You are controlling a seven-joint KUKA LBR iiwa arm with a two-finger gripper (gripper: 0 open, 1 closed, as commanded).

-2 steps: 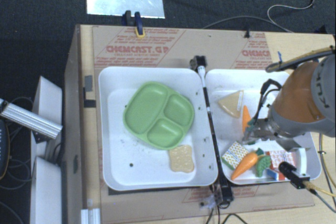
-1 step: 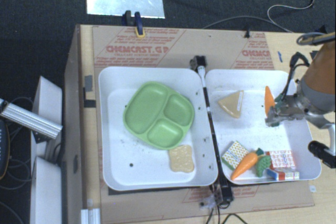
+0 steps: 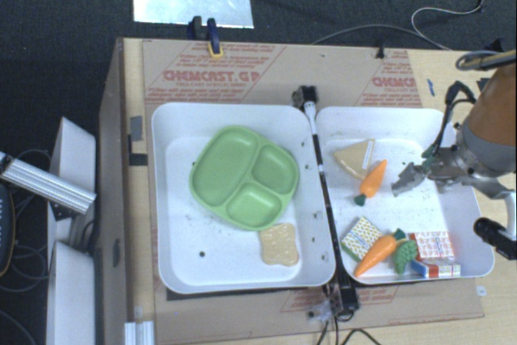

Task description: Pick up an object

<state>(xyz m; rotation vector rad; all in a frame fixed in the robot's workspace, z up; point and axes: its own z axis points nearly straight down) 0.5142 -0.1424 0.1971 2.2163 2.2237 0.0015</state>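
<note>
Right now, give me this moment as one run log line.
tool: over right bin, nothing seen held | nearest: upper carrot beside cheese wedge | left bin: green plate, cracker

- Two bins sit side by side on the desk.
- Left bin: a divided plate in the middle, a cracker just in front of it.
- Right bin: a wedge at the back left, a carrot beside it.
- Front of the right bin: a small packet, a second carrot and a box, left to right.
- The tool hovers right of the rear carrot.
</note>
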